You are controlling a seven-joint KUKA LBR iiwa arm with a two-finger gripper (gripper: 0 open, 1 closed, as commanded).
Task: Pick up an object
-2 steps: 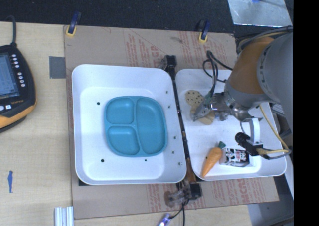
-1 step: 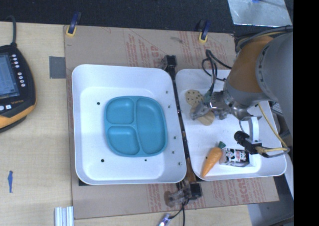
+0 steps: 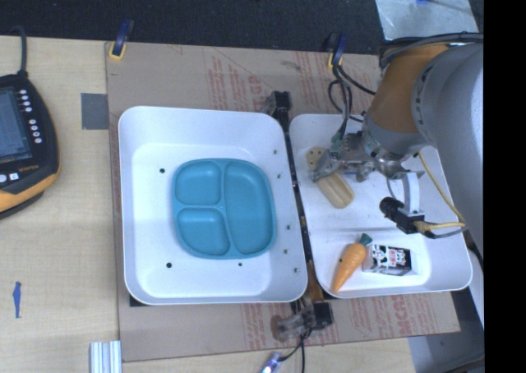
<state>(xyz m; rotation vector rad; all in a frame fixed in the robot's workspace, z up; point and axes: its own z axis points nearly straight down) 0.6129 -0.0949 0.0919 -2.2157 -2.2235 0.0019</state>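
fingers of the gripper (image 3: 329,168) hang low in the right bin (image 3: 448,277), their spread too blurred to tell. a tan bread roll (image 3: 335,191) lies just beneath them; the carrot (image 3: 348,264) lies nearer the front edge.

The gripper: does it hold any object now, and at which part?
It cannot be told. The gripper is low over the tan bread-like piece in the right bin.

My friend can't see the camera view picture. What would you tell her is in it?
A grey and orange robot arm reaches its claw down over a tan bread-like piece in the right white bin, which also holds a toy carrot and a small carton. The left bin holds a blue divided plate.
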